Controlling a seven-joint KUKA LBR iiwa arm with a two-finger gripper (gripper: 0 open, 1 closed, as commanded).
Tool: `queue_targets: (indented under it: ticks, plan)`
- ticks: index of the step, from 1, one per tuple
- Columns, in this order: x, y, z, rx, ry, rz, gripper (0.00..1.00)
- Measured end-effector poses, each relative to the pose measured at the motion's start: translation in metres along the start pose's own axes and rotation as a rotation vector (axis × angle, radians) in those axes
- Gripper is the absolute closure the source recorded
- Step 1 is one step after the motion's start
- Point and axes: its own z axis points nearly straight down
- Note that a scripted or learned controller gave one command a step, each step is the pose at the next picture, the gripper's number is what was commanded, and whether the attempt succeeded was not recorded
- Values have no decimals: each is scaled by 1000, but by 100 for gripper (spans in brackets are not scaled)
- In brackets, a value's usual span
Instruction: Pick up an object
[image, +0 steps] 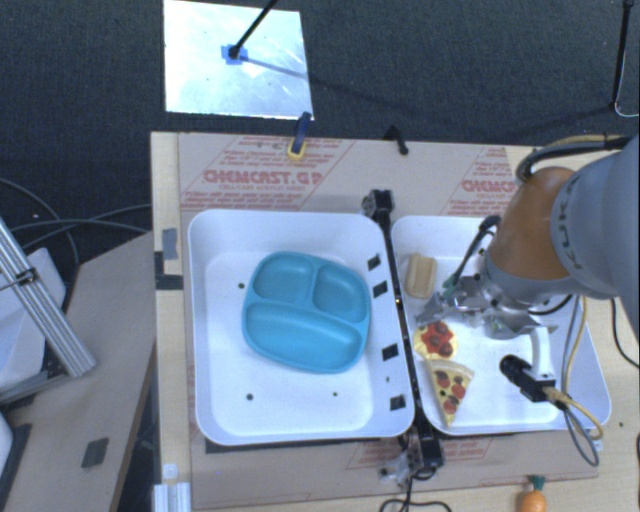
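Note:
The right bin (495, 408) holds a tan bread-like block (420, 272), a round-edged pizza piece (436, 341) and a pointed pizza slice (450, 385). My gripper (443, 301) hangs low over the bin's left part, between the tan block and the upper pizza piece, right by that piece's top edge. Nothing shows in its grasp. The grey and orange wrist (535, 235) covers the bin's far right part.
In the left bin (215, 330) lies a blue divided plate (305, 310). A black divider with clips (392, 300) runs between the bins. A black plug and cable (527, 379) hang from the arm over the right bin's near right.

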Motion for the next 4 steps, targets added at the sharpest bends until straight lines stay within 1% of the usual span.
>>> queue_targets:
  ticks: [1,2,3,4]
  plan:
    - [0,2,-12,-4,2,2,100]
    - [105,38,-168,-18,4,-12,100]
    - [172,88,-133,2,3,-4,100]
    - [167,89,-146,-2,-1,-5,100]
